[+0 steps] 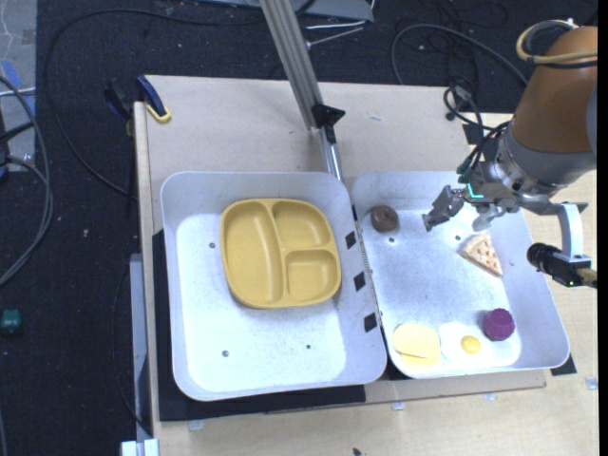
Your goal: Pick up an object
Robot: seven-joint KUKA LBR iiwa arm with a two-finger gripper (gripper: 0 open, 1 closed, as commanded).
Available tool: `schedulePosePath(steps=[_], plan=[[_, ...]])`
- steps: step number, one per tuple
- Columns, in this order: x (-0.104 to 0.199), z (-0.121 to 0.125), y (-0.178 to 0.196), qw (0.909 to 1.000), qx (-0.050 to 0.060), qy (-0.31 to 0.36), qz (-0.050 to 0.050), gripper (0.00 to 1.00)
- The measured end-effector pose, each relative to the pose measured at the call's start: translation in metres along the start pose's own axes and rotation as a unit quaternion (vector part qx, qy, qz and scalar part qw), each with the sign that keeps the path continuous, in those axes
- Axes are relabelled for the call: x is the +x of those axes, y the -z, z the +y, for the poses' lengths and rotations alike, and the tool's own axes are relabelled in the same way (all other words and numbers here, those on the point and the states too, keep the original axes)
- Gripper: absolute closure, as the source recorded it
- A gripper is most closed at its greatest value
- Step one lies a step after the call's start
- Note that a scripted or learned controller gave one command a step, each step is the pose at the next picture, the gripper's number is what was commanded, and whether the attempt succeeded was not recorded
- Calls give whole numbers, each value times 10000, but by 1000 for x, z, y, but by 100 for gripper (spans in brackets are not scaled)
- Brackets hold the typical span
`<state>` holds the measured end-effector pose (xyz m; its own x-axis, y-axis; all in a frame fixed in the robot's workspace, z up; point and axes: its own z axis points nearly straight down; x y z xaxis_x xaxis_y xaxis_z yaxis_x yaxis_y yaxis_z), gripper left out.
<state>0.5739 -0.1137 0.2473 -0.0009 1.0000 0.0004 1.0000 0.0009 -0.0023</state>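
Gripper [463,209] hangs over the far edge of the right bin [418,264] with its fingers apart and nothing between them — a pre-grasp pose, I'd judge. Candidates all sit in that bin: brown ball [384,218] at the far-left corner, pizza slice [483,254] by the right edge, purple ball [498,324], fried egg [462,342] and yellow disc [416,341] along the near edge. Left bin [190,255] carries a yellow divided plate [281,253] — likely the drop-off.

Pale wooden bench [237,126] on dark carpeted floor [76,255], black cables [71,141] beyond its left edge.
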Motion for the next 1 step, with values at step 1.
schedulePosePath(steps=[1], plan=[[0,0,1,10000,-9,1,-2,0]])
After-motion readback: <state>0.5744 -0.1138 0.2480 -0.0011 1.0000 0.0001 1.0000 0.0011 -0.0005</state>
